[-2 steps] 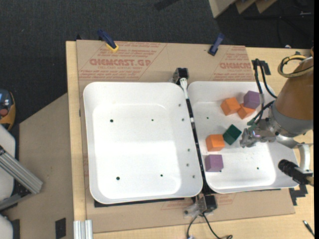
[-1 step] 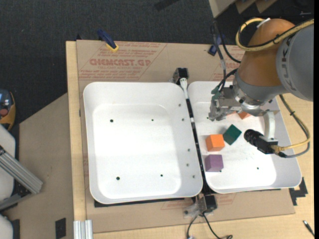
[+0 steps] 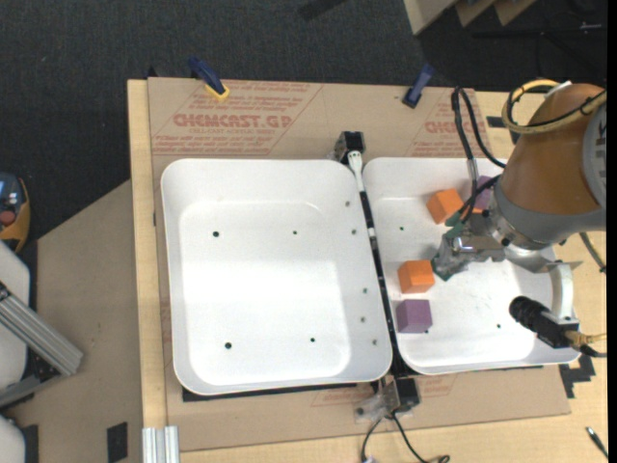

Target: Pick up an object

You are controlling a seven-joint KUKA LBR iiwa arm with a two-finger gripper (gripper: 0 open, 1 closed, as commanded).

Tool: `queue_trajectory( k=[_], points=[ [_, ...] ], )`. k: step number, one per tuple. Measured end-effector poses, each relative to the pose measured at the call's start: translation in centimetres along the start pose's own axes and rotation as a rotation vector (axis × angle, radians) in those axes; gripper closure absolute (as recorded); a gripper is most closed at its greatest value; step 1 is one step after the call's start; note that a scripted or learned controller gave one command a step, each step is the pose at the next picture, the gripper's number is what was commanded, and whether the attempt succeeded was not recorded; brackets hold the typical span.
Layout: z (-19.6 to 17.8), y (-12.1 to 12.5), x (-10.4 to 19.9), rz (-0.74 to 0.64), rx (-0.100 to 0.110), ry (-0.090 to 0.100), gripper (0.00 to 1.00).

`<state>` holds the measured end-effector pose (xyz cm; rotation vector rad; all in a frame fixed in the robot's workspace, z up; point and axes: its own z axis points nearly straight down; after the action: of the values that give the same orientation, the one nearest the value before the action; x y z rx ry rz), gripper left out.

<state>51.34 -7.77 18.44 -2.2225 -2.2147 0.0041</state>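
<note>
Claw (image 3: 448, 261) is seen just right of one orange cube (image 3: 416, 276); its finger state cannot be told.

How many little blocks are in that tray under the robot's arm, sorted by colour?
Orange foam blocks: 2, one at the back and one nearer the front
Purple foam blocks: 1 clearly visible
Total: 3 in the right white bin. A purplish patch beside the arm is too hidden to count.
</note>
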Motion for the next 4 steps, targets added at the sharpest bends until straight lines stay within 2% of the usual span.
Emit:
queue_trajectory(
  k=[1, 2, 3, 4],
  points=[
    [-12.8, 1.5, 8.9, -0.015, -0.022, 0.003, 1.00],
    [-13.1, 1.3, 8.3, -0.005, -0.008, -0.001, 1.00],
    [-6.9, -3.8, 13.8, -0.009, 0.007, 0.001, 1.00],
    [-20.0, 0.4, 15.0, -0.007, -0.023, 0.002, 1.00]
  ],
)
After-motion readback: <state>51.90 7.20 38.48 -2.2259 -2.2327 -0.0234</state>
